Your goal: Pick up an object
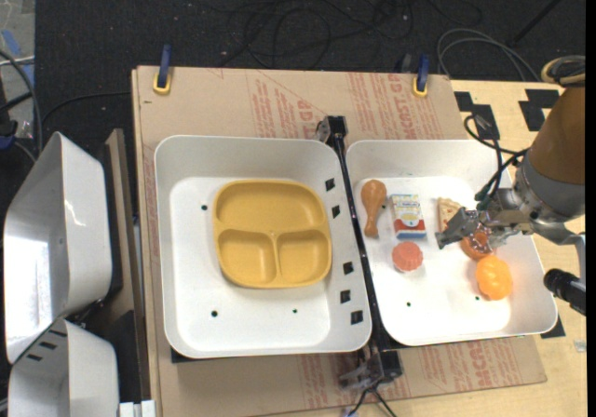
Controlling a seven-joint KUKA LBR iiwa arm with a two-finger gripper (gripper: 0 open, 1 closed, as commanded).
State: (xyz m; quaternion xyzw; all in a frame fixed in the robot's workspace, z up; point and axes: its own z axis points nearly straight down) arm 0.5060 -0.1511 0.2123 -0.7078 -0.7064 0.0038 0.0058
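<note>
Gripper (470,236) sits low over the right bin (447,336), as I read it, directly above a small reddish object (479,245) just beside a tan wedge (449,213); I cannot tell how its fingers stand. An orange (494,277) lies just below it. Further left in that bin I see a drumstick (372,205), a small carton (407,216) and a pink round piece (407,257), all apart from the gripper. A yellow divided plate (273,232) rests in the left bin (186,313).
</note>
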